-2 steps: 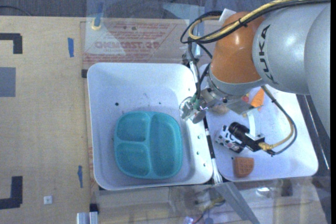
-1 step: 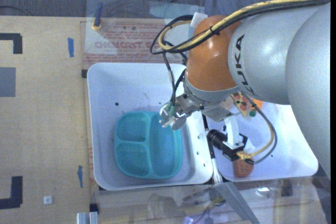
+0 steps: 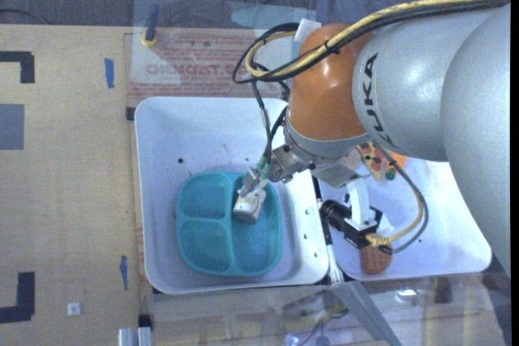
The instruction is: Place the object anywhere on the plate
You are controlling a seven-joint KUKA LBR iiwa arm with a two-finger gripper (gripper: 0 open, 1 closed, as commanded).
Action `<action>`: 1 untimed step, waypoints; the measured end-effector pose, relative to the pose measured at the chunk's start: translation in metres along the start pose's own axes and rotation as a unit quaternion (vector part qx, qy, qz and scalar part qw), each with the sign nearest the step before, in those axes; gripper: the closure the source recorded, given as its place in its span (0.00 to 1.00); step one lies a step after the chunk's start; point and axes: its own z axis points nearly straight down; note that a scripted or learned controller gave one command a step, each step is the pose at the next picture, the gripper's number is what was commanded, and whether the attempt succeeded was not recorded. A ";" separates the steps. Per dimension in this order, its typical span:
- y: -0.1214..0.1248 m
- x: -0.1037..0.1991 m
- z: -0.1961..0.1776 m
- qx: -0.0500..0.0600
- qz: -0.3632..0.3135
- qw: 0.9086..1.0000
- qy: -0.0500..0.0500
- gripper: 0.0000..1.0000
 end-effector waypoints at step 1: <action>0.049 -0.005 -0.001 0.000 0.045 0.999 0.000 0.00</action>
